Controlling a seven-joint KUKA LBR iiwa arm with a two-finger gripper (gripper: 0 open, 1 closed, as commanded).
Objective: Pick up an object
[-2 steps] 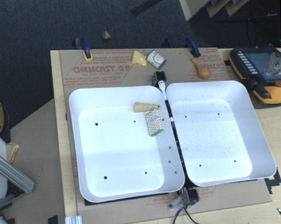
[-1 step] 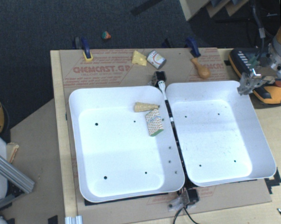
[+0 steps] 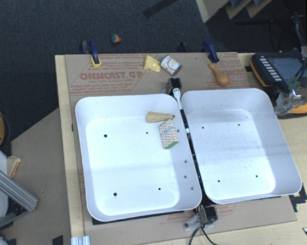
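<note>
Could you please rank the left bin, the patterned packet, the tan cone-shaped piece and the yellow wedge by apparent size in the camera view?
1. Left bin
2. Patterned packet
3. Tan cone-shaped piece
4. Yellow wedge

The last two look close, so their order is unsure.

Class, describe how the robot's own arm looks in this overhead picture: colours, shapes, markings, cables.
Little can be settled. At the right edge, beside the right bin, sits a small grey shape with an orange patch below it. Those colours would suit the arm, but it is too small and cropped to be sure. Markings and cables cannot be made out.
</note>
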